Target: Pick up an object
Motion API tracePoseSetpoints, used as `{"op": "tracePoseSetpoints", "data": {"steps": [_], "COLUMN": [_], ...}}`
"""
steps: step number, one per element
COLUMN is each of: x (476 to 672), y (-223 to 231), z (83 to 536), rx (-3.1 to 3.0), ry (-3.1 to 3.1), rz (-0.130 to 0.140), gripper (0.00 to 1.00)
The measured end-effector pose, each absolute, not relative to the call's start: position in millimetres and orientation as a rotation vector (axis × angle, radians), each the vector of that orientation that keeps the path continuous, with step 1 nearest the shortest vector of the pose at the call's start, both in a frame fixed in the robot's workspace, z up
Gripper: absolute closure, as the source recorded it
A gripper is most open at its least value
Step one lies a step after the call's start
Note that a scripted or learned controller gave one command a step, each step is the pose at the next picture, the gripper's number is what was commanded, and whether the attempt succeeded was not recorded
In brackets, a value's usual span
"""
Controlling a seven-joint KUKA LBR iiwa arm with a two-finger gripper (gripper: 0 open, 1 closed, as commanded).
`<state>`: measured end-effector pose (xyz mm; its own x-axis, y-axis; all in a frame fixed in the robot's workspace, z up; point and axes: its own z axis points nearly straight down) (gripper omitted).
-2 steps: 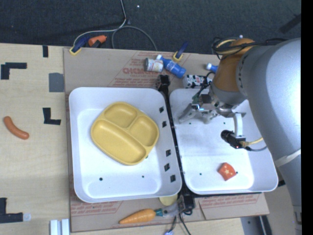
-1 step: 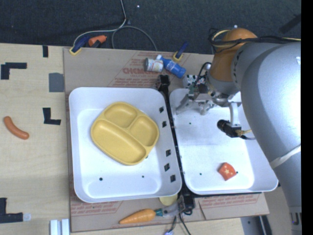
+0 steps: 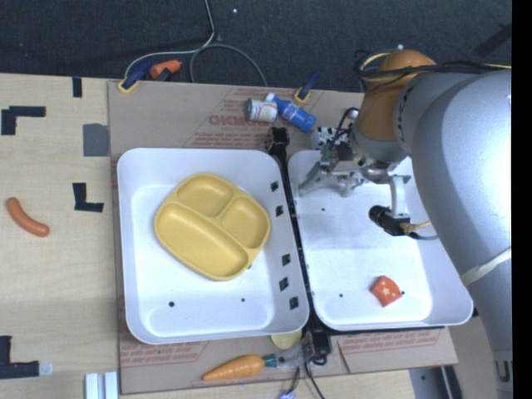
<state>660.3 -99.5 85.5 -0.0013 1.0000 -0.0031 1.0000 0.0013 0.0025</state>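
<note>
Starting at the far left of your bench (image 3: 58,322), there's a little orange sausage-looking toy (image 3: 27,218) lying on the wood, well apart from the bins. Next over is the left bin (image 3: 141,306), and sitting in the middle of it is a yellow divided plate (image 3: 213,225) with three compartments. Just below that bin, on the cardboard, you've got a toy carrot (image 3: 235,367) lying on its side.

Up top, between the two bins and behind them, a small white and blue bottle (image 3: 281,110) lies on the cardboard.

Then the right bin (image 3: 332,306). The thing to grab here is the small red-orange object (image 3: 386,290), sitting near the bin's front right corner, untouched. Your end effector (image 3: 332,175) hangs over the back left part of that same bin, well apart from the red piece. Can't tell how it's set from this angle, the metal bits blur together. The grey arm (image 3: 465,165) takes up the right side.
</note>
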Motion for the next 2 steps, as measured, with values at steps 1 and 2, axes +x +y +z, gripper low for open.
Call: {"op": "tracePoseSetpoints", "data": {"steps": [1,2], "x": [655.6,653.9], "y": [-101.1,-96.8], "z": [85.8,85.6], "rx": [2.217,2.217], "ry": [2.221,2.219], "rz": [0.0,-0.002], "gripper": [0.0,0.0]}}
